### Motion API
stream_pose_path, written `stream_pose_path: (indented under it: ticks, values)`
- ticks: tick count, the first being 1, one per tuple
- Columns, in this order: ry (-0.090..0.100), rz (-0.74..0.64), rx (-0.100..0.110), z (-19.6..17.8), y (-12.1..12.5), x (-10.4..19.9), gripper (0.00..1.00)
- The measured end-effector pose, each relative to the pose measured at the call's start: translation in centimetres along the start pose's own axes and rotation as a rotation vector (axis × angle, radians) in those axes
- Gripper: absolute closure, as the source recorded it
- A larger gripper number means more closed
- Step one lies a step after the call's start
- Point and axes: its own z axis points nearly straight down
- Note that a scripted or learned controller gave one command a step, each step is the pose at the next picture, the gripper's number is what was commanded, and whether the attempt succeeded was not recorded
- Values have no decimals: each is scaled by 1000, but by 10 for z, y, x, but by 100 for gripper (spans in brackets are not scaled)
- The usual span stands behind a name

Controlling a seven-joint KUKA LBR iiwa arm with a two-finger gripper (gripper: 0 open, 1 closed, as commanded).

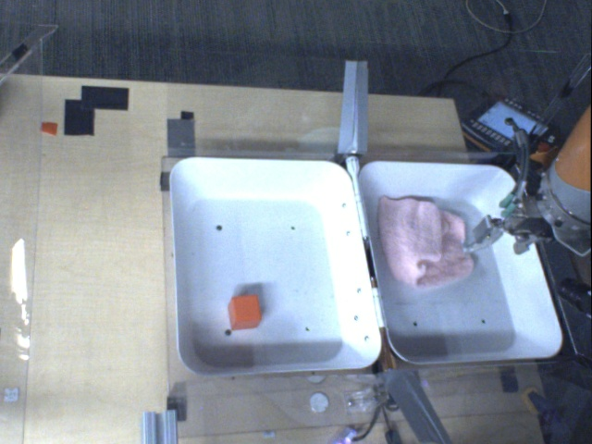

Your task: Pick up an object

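You see a wooden bench (92, 276) with two white bins on it, side by side. The left bin (268, 192) holds a small orange block (245, 312) near its front left corner. The right bin (518, 322) holds a soft pink cloth (421, 240), bunched up in the back left part, close to the wall between the bins. The arm (569, 188) comes in from the right, over the right bin. Its gripper (483, 236) is low, right at the cloth's right edge. One thin finger (480, 233) touches that edge. You cannot tell if the fingers are apart or pressed together, or if they have any cloth between them.
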Motion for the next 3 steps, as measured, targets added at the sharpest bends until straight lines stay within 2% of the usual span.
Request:
stream_pose_path:
  ticks: [1,2,3]
  values:
    - [0,46,-1,17,-3,64,0]
    - [0,-17,-7,120,27,45,0]
    - [-3,-89,-16,127,104,42,0]
